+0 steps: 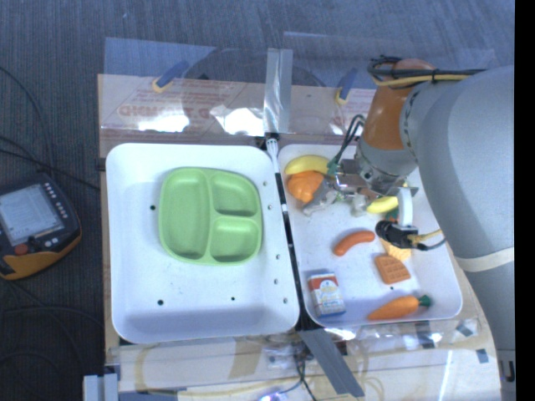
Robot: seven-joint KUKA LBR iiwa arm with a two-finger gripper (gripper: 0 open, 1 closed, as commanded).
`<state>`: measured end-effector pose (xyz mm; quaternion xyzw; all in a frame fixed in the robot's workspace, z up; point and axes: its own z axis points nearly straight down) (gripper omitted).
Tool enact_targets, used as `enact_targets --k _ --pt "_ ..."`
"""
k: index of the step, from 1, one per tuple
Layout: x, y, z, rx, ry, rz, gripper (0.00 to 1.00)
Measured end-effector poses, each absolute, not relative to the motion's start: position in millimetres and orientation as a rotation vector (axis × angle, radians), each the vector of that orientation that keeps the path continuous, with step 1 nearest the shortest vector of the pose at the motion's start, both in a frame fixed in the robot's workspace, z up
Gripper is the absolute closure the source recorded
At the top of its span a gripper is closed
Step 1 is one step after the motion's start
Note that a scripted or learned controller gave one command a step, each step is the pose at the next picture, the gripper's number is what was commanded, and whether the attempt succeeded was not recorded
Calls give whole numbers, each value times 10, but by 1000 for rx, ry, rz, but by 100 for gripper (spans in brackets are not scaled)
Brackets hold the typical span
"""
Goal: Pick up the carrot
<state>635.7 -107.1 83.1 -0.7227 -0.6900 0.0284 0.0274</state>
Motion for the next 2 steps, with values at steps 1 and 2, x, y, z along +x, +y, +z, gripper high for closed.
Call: enact_targets --k 1,2 --pt "6327 -1044 812 -2414 -1875 125 0" --pt "6395 -1052 806 -2387 -1881 156 0"
